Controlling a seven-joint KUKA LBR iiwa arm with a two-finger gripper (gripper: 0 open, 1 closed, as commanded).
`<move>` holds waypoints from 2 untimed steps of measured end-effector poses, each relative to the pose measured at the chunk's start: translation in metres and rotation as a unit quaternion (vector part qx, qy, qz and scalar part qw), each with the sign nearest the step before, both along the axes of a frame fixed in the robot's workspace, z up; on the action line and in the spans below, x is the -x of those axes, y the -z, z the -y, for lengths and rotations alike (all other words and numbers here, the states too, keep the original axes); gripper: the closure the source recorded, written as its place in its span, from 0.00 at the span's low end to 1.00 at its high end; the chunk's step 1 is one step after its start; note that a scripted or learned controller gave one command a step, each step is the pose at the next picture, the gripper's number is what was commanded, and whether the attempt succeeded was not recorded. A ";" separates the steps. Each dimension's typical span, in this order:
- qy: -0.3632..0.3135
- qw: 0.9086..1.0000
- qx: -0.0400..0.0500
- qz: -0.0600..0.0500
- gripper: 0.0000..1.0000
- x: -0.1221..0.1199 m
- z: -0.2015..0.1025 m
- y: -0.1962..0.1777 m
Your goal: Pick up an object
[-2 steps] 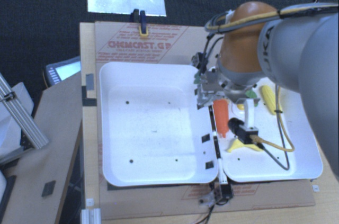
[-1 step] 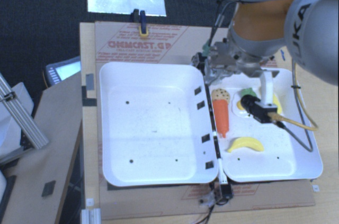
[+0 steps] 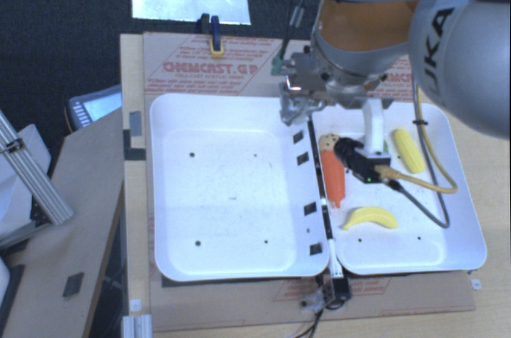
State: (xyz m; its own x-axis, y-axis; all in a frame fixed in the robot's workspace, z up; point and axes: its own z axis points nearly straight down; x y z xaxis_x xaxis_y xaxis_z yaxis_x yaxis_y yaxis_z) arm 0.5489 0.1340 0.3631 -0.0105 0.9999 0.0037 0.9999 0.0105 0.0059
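Observation:
In the right bin point(image 3: 469, 226) lie an orange carrot point(image 3: 333, 177) along the divider, a yellow banana point(image 3: 370, 218) toward the front, and a yellow corn cob point(image 3: 408, 150) at the right. A small tan piece point(image 3: 328, 141) sits just behind the carrot's far end. My gripper point(image 3: 297, 111) hangs low over the back of the divider between the two bins, behind and left of the carrot. Nothing can be seen in its grasp. The large orange and grey wrist hides the back of the right bin.
The left bin point(image 3: 169, 114) lies beside the right one, with black clips point(image 3: 304, 160) along the shared divider. A cardboard sheet point(image 3: 200, 65) lies under both bins, with a yellow and blue clamp point(image 3: 215, 37) at its back edge.

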 end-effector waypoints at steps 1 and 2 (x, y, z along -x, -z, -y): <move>0.002 1.000 0.001 0.000 1.00 -0.016 -0.044 -0.037; 0.002 1.000 0.001 -0.001 1.00 -0.014 -0.092 -0.054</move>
